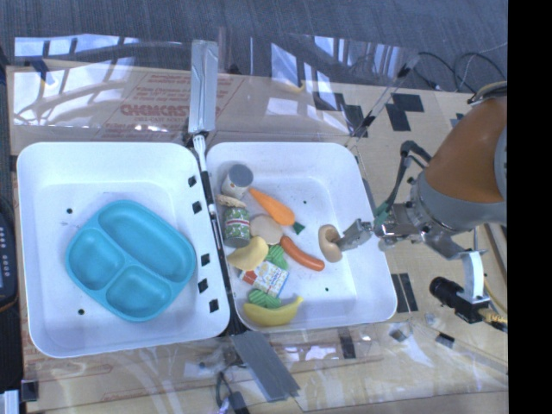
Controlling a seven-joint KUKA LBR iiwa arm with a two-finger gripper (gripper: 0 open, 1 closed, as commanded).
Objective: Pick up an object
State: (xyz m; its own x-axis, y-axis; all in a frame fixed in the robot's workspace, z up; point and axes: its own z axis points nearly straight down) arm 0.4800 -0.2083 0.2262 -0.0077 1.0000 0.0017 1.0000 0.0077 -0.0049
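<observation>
Mushroom: tan, cap-shaped toy mushroom (329, 241) lay in the right white bin (345, 164), touching or just off the gripper's tip on its far side from the arm.
Gripper: grey two-finger gripper (352, 235) reached in over the bin's right wall, low and slanted; whether its fingers were open or closed, I cannot tell.
Arm: grey arm with an orange band (470, 158) stood behind the gripper, outside the bin.
Red pepper: long red-orange toy chilli (301, 254) lay just beyond the mushroom, away from the gripper.
Carrot: orange toy carrot with a green end (273, 206) sat farther out, past the mushroom and up the bin.
Bananas: one yellow toy banana (273, 310) lay near the bin's front wall, another yellow piece (249, 254) beyond the chilli.
Can: small labelled can (236, 225) lay at the bin's far side from the gripper.
Tray: blue three-part plastic tray (129, 259) rested in the left white bin (52, 171), well apart from the gripper.
Desk: brown cardboard-covered desk (138, 102) carried both bins.
</observation>
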